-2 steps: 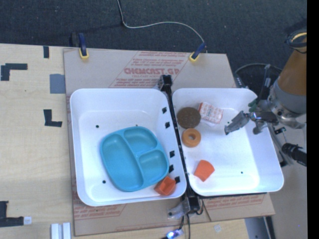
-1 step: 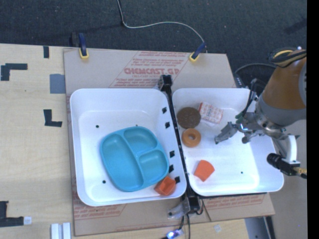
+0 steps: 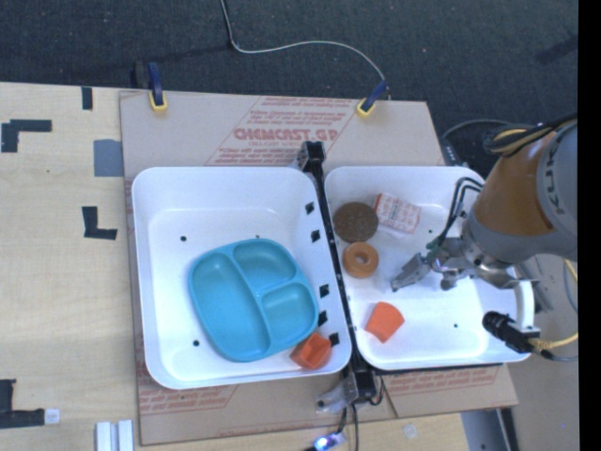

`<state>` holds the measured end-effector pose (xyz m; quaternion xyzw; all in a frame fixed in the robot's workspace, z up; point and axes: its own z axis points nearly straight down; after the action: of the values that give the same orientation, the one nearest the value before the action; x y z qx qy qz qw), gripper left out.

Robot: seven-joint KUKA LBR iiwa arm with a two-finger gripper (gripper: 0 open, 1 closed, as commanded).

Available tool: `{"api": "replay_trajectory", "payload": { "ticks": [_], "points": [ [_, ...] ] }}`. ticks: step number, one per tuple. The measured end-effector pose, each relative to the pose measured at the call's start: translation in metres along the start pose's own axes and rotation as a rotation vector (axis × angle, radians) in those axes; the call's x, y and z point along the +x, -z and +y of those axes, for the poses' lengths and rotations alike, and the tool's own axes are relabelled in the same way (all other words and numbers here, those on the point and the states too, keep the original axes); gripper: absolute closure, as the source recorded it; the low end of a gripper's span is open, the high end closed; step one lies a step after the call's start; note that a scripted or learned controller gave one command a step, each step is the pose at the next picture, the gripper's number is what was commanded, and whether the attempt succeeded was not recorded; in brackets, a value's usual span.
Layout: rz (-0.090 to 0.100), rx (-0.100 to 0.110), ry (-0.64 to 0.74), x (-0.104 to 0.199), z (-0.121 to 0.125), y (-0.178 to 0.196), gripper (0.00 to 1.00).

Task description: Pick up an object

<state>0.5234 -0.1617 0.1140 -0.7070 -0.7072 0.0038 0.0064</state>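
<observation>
Camera view: fixed overhead position, looking down at a slant on a cardboard sheet (image 3: 282, 130) that carried both bins.
Left bin (image 3: 160, 191): shallow, white, on the left half of the sheet.
Blue plate (image 3: 252, 297): three-compartment tray, lay flat in the left bin, toward its near side.
Orange block, left bin (image 3: 313, 350): rested in the near right corner of the left bin, just beside the blue plate's edge and close to the divider.
Divider (image 3: 324, 242): dark strip with black clips, ran between the two bins.
Right bin (image 3: 441, 341): shallow, white, touching the left bin along the divider.
Brown disc (image 3: 356, 221): dark and round, lay flat in the far left part of the right bin.
Ring (image 3: 361, 259): tan, doughnut-shaped, sat just on the near side of the brown disc.
Orange cup (image 3: 384, 320): tilted on its side on the bin floor, nearer the front than the ring.
Packet (image 3: 396, 213): white with red print, lay beside the brown disc on its right.
Gripper (image 3: 409, 276): hung low over the right bin's middle, to the right of the ring and apart from it; fingers appeared nearly closed, with nothing visible between them.
Arm (image 3: 526, 205): grey with an orange band, entered from the right.
</observation>
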Motion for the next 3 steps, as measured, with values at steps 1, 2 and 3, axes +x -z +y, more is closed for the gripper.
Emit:
{"api": "replay_trajectory", "payload": {
  "ticks": [1,2,3],
  "points": [
    [-0.004,-0.009,0.0,0.0,0.0,-0.033,0.0],
    [-0.003,-0.007,0.001,-0.001,0.001,-0.025,1.0],
    [-0.002,-0.01,0.001,0.004,-0.004,0.015,1.0]
  ]
}}
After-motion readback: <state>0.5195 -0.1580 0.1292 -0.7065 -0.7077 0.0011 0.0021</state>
